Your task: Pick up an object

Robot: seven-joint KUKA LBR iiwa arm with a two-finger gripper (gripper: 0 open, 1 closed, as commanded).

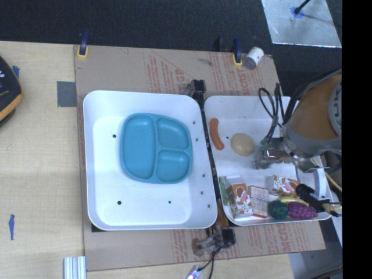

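Cardboard-covered bench (145,68) aside, the end effector (268,156), its opening impossible to tell, should drop squarely over the pale egg (242,144), avoiding the sausage (216,133).

A light blue divided plate (156,148) sits in the white left bin (99,156). In the white right bin (244,106) lie an orange-red sausage (216,133), a beige egg (243,144) and purple grapes (302,210).

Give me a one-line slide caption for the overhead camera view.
KUKA arm's gripper over the right bin of toy food; blue divided plate in the left bin.
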